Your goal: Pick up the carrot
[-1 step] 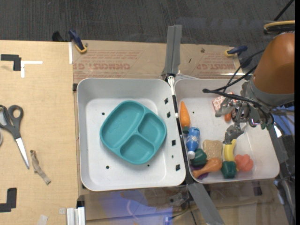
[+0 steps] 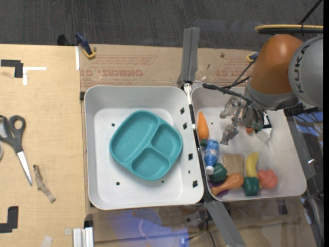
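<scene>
Carrot (image 2: 202, 125) lies in right bin (image 2: 288, 153), tool (image 2: 232, 123) just beside.

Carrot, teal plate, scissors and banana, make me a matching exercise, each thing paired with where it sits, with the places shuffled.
Things:
1. carrot
2. teal plate
3. scissors
4. banana

Places:
A. on the cardboard left of both bins
B. right bin, against its left wall
C. middle of the left bin
D. right bin, among the toys near its front edge

Pairs: 1-B, 2-C, 3-A, 4-D
</scene>
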`<state>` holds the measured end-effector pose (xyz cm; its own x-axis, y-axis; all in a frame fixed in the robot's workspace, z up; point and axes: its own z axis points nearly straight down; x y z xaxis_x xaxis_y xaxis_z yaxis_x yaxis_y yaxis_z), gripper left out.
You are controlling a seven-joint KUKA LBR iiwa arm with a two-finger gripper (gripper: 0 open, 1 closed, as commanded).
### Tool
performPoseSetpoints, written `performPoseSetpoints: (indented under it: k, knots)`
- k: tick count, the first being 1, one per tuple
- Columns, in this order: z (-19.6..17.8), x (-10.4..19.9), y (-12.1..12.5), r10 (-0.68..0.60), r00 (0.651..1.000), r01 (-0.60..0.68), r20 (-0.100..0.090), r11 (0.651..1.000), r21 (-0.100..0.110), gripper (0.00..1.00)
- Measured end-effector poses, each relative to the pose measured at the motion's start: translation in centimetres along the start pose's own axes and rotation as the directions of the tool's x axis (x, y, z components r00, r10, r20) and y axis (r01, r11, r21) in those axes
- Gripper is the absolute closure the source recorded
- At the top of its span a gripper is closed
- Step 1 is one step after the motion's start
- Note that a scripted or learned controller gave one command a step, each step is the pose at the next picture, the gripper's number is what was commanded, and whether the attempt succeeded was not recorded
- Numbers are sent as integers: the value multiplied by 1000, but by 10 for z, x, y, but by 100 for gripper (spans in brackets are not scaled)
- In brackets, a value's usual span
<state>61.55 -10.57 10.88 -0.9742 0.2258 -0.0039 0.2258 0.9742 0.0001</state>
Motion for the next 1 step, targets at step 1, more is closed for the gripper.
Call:
performPoseSetpoints:
  k: [1]
  knots:
    - [-84,5,80,182,983,-182,0,983,0,0]
